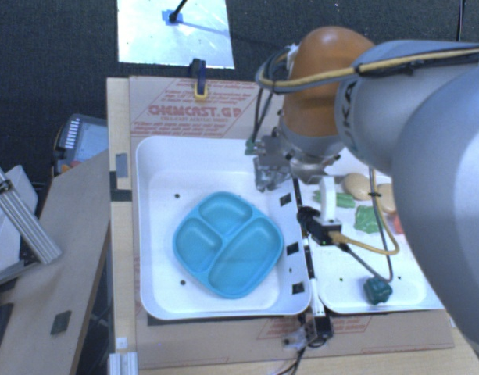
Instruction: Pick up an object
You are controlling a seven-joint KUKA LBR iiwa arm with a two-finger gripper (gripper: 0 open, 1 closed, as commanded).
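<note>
White bins sit on my cardboard-lined bench, dark curtain behind. Blue divided plate fills the left bin. Gripper hangs at centre; its arm hides the right bin's upper part.

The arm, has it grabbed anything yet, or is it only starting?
Nothing looks picked up yet. The blue plate lies flat in the left bin; the small items, like the green toy, sit in the right bin. The gripper hangs over the bins' shared edge, nothing visibly in it. The grab and lift remain.
</note>
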